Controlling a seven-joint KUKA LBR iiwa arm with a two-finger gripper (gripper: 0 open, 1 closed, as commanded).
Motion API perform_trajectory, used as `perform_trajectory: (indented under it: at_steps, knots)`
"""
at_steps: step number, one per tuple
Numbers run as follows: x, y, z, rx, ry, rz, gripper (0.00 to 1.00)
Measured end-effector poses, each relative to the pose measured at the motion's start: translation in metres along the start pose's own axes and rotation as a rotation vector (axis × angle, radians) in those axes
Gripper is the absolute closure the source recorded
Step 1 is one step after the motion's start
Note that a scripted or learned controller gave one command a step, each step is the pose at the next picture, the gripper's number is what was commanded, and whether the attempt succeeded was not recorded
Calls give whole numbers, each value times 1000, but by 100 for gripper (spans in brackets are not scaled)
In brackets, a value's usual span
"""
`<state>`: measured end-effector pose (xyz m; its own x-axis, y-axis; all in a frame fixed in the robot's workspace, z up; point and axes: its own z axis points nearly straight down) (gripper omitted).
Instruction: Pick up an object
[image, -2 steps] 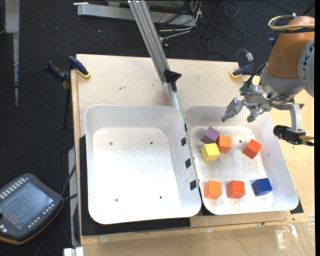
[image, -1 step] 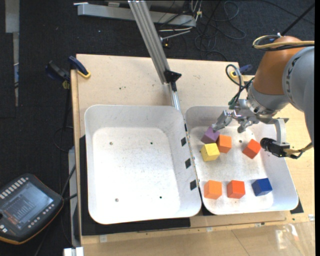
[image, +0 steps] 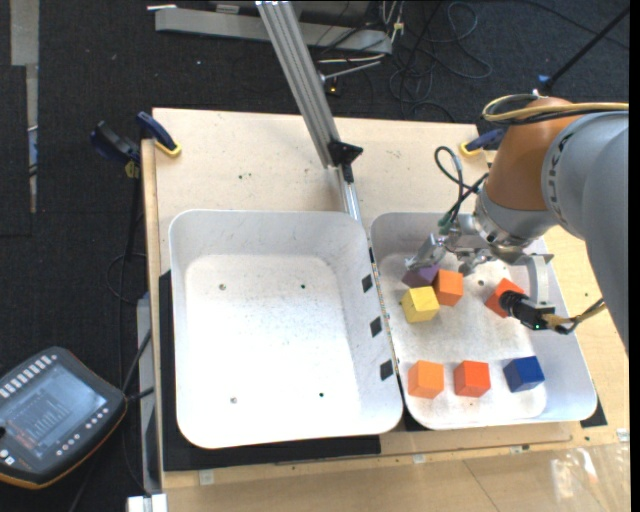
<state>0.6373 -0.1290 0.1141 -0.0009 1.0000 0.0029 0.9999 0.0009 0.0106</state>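
**Camera view: gripper down over the block cluster, pick not yet proven**

Starting far left: teach pendant lying off the bench corner, screen lit but too small to read. No brand or label legible anywhere. Up top, a blue and yellow clamp biting the bench edge. Then the left bin, white, speckled. Sloping down between the two bins, a metal post.

Now into the right bin, where the action is. Upper cluster first: purple block, yellow block just below and touching it, orange block tucked against both. Right above that cluster, the gripper, hanging low from the grey and orange arm. Open or clenched? Cannot tell from this angle, and nothing plainly gripped. Likeliest target: the purple or the orange block, both right under the tool.

Further right, a red block beside the cabling. Along the near row: second orange block, red-orange block, blue block, all well apart from the gripper.

Judged step: descent and grasp. Next move calls for closing on one block only, hard with three packed together, then a straight lift clear of the neighbours.
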Motion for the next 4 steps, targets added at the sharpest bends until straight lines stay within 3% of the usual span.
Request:
perform_trajectory:
  at_steps: [1, 3, 4]
  knots:
    - [-2, 3, -16, -9, -5, 2, 100]
    - [-13, 6, -135, 3, -6, 1, 100]
    - [-13, 7, -148, 7, -4, -2, 100]
